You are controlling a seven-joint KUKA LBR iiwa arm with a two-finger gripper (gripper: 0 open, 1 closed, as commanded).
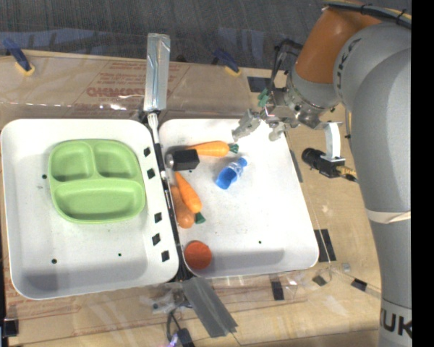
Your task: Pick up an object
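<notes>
The right bin [275, 223] holds an orange carrot [211, 149] with a green tip near its far edge. Beside that carrot lies a black block [182, 159], and a small blue bottle [230, 173] rests near the middle. Two more carrots [186, 194] lie along the left wall, and an orange ball [197, 254] sits in the near left corner. My gripper [260, 129] hangs over the bin's far right part, just right of the top carrot's tip. It is open, with nothing between its fingers.
The left bin [29, 259] holds a green divided plate [96, 179]. A silver taped strip [156, 71] runs up from the divider between the bins. The grey arm [376, 121] fills the right side, with a black fitting [322, 161] beside the right bin's edge.
</notes>
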